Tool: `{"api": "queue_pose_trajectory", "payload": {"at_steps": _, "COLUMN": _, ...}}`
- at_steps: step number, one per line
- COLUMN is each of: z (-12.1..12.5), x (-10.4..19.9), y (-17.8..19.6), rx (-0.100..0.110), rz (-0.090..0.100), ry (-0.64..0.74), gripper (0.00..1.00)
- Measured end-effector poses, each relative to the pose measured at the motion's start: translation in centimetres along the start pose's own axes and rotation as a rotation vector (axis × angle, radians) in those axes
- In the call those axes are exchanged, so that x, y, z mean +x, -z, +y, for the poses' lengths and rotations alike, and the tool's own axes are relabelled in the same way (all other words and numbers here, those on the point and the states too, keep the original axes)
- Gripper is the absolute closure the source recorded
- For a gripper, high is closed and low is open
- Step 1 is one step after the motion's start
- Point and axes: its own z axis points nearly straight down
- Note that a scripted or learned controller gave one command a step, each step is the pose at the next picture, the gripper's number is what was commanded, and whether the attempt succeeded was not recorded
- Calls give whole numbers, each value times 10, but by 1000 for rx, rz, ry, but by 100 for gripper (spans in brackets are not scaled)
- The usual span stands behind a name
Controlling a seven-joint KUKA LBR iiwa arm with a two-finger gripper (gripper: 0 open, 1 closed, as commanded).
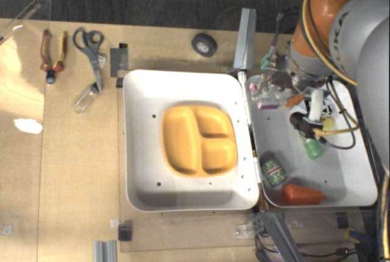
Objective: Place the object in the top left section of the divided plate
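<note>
A yellow divided plate (198, 139) lies in the middle of the left white bin (141, 181); its sections hold nothing. My gripper (268, 89) hangs low over the far left corner of the right bin (353, 191), amid a small clutter with pink and white parts (265, 102) and an orange piece (295, 99). Whether anything is in its grasp is hidden. Other items in the right bin are a green bottle-like item (312, 148), a dark green can (273, 170) and an orange-red item (301, 194).
Scissors (91, 53), red-handled pliers (52, 53) and a roll of black tape (204, 44) lie on the bench beyond the bins. A grey metal post (245, 38) stands between the bins at the far edge.
</note>
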Motion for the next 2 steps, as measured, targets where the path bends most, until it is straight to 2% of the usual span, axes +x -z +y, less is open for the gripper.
{"api": "queue_pose_trajectory", "payload": {"at_steps": 1, "z": -32, "x": 60, "y": -13, "rx": -1, "rz": 2, "ry": 15, "gripper": 100}}
{"api": "queue_pose_trajectory", "payload": {"at_steps": 2, "z": -31, "x": 60, "y": -13, "rx": -1, "rz": 2, "ry": 14, "gripper": 0}}
